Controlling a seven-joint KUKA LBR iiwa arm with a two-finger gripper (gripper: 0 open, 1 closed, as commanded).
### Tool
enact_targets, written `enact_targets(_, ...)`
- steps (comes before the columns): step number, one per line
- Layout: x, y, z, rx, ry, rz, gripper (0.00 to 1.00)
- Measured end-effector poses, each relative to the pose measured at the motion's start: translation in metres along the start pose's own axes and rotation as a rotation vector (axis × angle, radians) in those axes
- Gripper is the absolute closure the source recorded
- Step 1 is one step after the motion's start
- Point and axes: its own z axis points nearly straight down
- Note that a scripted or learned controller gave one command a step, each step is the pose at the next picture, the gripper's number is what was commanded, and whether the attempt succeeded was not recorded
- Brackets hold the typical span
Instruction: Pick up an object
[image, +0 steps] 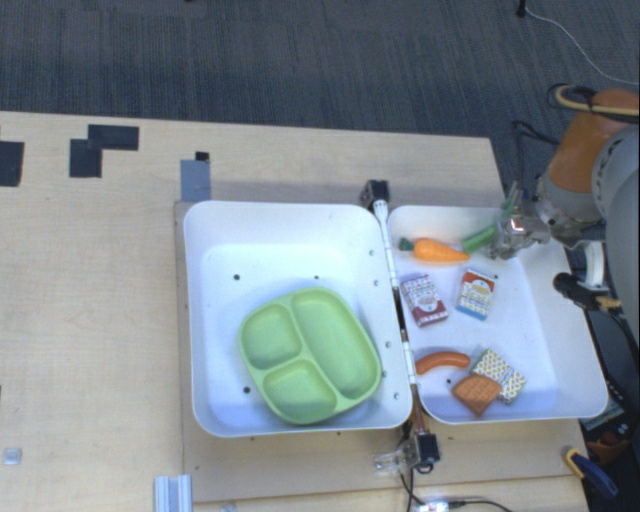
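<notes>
I see two shallow white plastic bins side by side on the pale wooden bench. The left bin contains one item: a light green three-compartment plastic tray, lying flat toward the near side.

The right bin contains the small objects:
- An orange toy carrot with a green leafy top lies at the far side, its leafy end pointing right.
- A small red and white carton lies near the bin's left wall.
- A second small carton with red, white and blue print lies just right of the first, apart from it.
- A reddish-orange toy sausage lies toward the near side, close to the left wall.
- A brown waffle-textured toy biscuit sits just right of and nearer than the sausage.
- A small packet with a multicoloured checked pattern touches the biscuit on its right.

The grey arm with its orange band enters from the right. The two-finger gripper is at the far right area of the right bin, beside the carrot's green top. I cannot tell how the tool is set at this resolution, and I see no object carried by it. All six small objects rest on the bin floor.

Dark tape patches mark the bench at the far left.
</notes>
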Motion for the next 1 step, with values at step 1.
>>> enact_targets(1, 0.0047, 0.0003, 0.0002, 0.006, 0.012, -0.002, 0.00)
